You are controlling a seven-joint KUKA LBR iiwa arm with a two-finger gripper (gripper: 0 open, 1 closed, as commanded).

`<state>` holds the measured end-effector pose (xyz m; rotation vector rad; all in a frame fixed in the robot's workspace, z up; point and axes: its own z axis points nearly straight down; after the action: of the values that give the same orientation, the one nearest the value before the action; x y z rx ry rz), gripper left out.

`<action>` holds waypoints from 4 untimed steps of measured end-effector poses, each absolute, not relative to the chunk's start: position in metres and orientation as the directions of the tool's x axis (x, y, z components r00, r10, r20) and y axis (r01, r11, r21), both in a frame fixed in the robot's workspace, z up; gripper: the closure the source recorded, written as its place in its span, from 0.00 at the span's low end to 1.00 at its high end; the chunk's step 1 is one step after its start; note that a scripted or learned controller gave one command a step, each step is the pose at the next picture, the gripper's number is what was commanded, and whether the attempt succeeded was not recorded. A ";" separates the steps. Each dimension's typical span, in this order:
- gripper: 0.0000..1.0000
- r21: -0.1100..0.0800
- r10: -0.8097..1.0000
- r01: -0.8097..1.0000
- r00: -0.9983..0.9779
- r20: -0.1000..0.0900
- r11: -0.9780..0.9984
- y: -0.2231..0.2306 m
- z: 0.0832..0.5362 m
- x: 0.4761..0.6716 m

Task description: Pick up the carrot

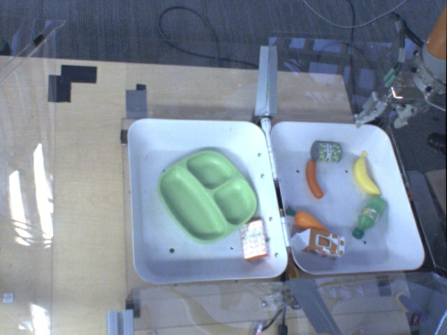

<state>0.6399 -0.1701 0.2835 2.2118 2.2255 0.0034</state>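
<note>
Camera view: gripper (383,112) sits at about 1 o'clock off the right bin (401,208), above its far right corner, fingers spread apart, nothing between them. Carrot (308,220) lies at 7 o'clock in that bin, near the left wall, touching or just beside a small orange-and-white carton (324,243).

Risk: an orange sausage-like piece (315,179) lies at 12 o'clock from the carrot; similar colour could draw a mistaken grasp. Carton and wall crowd the carrot, so a finger may land on either and nudge it away.
</note>
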 end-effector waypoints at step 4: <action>0.00 0.001 0.918 0.918 0.396 0.001 -0.396 -0.033 0.184 0.488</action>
<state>0.4876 -0.0327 0.1837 2.6243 1.7263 0.0027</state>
